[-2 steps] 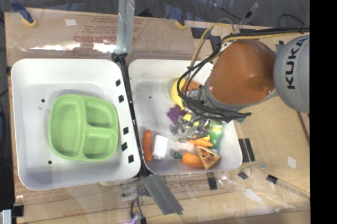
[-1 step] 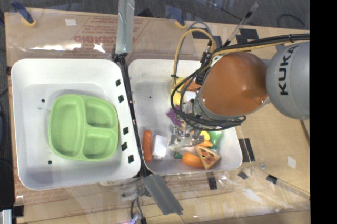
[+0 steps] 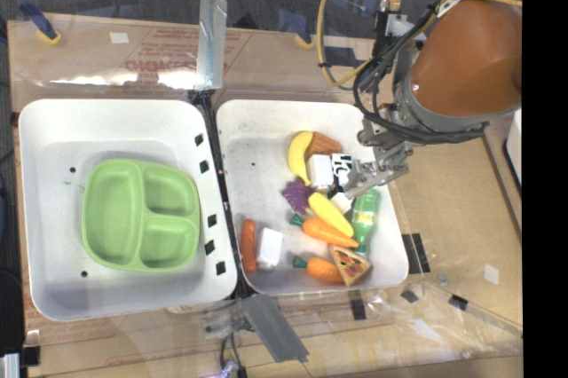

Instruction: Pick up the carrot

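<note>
The carrot (image 3: pixel 329 232) lies in the right bin (image 3: pixel 266 114), near its front right corner, with its long side running left to right and tipping toward the front edge. The gripper (image 3: pixel 366 178) hangs just above and to the right, toward the bin's right wall, and I cannot tell how its claw stands.

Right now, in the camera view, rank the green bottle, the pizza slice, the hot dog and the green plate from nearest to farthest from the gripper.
1. Green bottle: right bin, just below the gripper.
2. Pizza slice: right bin, near its front right corner.
3. Hot dog: along the right bin's left wall.
4. Green plate: in the left bin.
</note>
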Motion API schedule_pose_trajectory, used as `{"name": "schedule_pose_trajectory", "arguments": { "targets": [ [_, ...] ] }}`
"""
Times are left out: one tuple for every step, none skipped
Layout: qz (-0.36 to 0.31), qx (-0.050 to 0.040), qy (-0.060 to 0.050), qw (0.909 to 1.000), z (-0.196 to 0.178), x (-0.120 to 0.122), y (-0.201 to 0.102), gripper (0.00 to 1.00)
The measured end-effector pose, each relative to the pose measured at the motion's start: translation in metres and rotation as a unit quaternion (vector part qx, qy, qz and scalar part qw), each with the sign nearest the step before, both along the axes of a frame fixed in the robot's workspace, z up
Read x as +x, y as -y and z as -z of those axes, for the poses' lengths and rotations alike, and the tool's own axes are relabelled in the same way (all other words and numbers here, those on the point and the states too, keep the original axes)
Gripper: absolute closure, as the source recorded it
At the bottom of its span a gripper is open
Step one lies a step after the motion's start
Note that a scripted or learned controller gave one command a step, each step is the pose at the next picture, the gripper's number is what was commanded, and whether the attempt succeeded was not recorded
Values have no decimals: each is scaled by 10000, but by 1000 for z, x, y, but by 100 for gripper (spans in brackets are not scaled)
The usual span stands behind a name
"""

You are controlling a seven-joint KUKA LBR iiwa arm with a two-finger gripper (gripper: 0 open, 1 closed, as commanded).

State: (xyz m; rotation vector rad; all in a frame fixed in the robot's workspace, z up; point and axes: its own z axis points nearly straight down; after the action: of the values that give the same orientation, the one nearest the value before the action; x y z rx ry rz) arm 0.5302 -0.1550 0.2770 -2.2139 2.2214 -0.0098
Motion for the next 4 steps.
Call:
{"name": "schedule_pose_trajectory", "arguments": {
  "targets": [
    [377,34,-107,9992,135,-55,-33,100],
    [374,6,-15,9993,73,-46,-35,100],
    [-500,16,-71,9987,137,-55,-32,100],
    [-598,-15,20,9982,-24,-51,-21,100]
  ]
}}
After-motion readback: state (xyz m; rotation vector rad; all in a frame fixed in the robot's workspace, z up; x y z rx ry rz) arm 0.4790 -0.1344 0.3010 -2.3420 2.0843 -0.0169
